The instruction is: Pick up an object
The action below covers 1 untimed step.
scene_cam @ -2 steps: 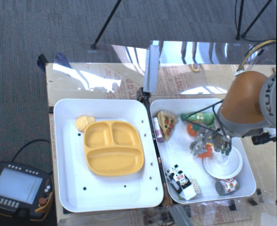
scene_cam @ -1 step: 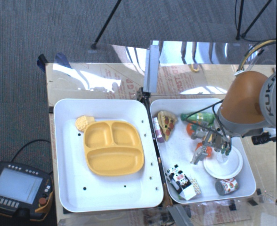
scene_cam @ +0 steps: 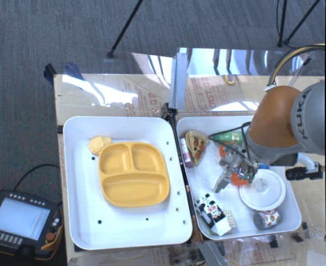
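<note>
Gripper [scene_cam: 229, 174] hung low over right bin [scene_cam: 204, 201]; fingers splayed, pinching nothing — tips pointed toward 7 o'clock. Likeliest pick, judged: orange-red object [scene_cam: 242, 177], touching gripper at its 3 o'clock, partly hidden beneath it; long axis not discernible. Black-and-white carton [scene_cam: 213, 210] lay well apart at 7 o'clock, long axis running 10-to-4. Right bin count: one pizza slice [scene_cam: 195, 142], one green cone [scene_cam: 229, 137], one white lidded bowl [scene_cam: 263, 190], one small can [scene_cam: 267, 219], one purple item [scene_cam: 186, 153]. Left bin [scene_cam: 82, 209]: one yellow tray [scene_cam: 133, 173], one waffle [scene_cam: 99, 144].
</note>
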Available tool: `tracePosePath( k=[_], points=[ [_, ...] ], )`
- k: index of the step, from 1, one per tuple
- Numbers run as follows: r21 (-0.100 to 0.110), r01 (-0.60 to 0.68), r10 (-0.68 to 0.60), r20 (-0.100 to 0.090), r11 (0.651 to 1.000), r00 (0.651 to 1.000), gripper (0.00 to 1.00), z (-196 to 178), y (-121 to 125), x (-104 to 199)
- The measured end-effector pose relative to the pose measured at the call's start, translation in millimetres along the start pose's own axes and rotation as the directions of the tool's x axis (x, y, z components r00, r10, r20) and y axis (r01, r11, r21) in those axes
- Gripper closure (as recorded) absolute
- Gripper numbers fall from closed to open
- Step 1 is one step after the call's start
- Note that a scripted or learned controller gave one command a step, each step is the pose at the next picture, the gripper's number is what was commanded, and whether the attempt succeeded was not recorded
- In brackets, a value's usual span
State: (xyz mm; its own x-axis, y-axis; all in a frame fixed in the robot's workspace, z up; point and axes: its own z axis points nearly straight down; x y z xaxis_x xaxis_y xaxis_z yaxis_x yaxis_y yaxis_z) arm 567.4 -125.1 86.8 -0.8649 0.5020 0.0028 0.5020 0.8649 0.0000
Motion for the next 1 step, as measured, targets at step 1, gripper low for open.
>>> tracePosePath(
  k=[1],
  points=[
    [-0.001,-0.048,0.048,0.003,0.999,0.999,0.0,-1.0,-26.3,-43.9]
  ],
)
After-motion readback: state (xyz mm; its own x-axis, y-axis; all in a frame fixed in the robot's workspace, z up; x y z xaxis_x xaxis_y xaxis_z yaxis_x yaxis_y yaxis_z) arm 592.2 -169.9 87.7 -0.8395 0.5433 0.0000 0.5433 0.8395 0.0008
